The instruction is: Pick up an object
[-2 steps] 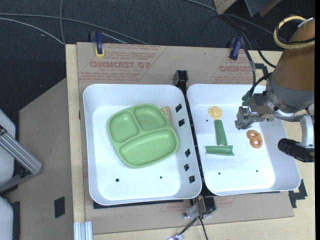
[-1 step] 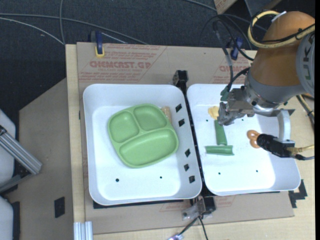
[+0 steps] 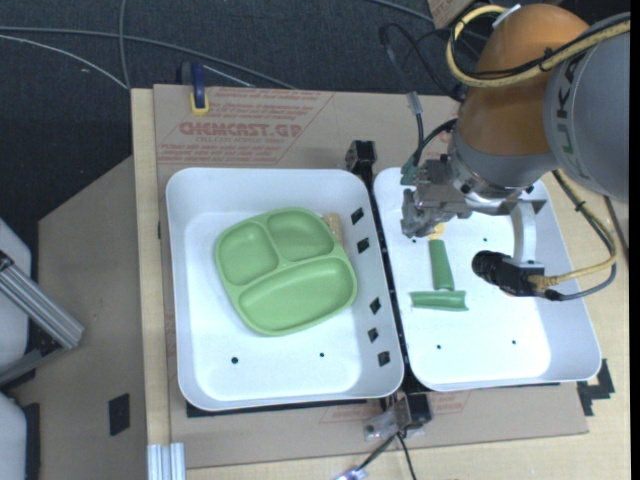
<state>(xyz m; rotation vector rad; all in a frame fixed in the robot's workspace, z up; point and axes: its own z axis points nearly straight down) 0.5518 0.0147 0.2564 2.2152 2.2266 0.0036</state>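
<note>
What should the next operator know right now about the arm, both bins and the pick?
Gripper: low over the upper part of the right white bin; finger state unreadable, nothing visibly held.
Green L-shaped plastic piece: lying flat on the right bin floor, just below the gripper.
Green divided plastic plate: flat in the left white bin, with a small tan item at its upper right edge.
Done: arm positioned near the L-shaped piece.
Left: grasp and lift an object; no pick confirmed yet.
</note>
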